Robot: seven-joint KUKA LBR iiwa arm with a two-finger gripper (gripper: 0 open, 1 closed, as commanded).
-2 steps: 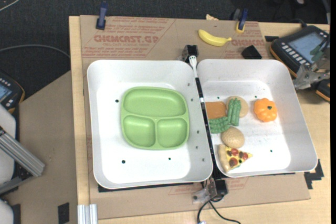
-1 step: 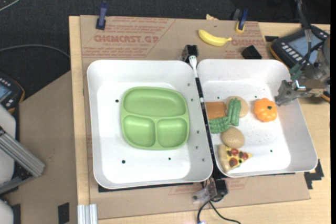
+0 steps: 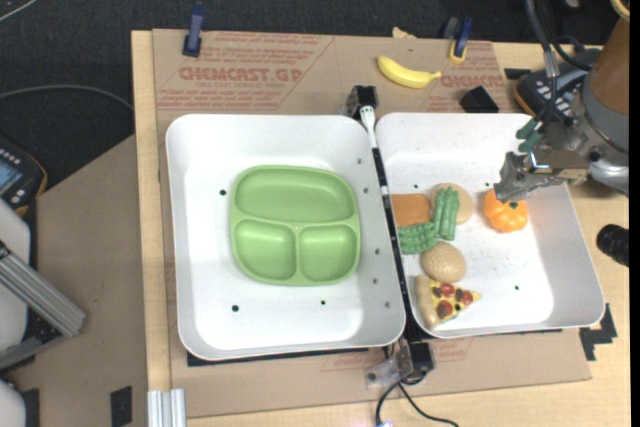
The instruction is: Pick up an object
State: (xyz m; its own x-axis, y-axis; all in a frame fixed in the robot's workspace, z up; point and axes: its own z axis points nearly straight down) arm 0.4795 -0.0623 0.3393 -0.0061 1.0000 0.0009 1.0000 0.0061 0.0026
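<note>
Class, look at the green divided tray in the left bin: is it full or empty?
Empty. The green divided tray sits in the left bin, and all three of its compartments show bare green bottoms.

Bench (image 3: 250,65) bears bins (image 3: 200,215) (banana (image 3: 407,72) too).

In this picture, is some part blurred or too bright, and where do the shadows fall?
Camera view: even, soft light; the white bins are bright but not washed out; the green tray is sharp; the gripper looks slightly soft above the orange toy; shadows are faint.
</note>
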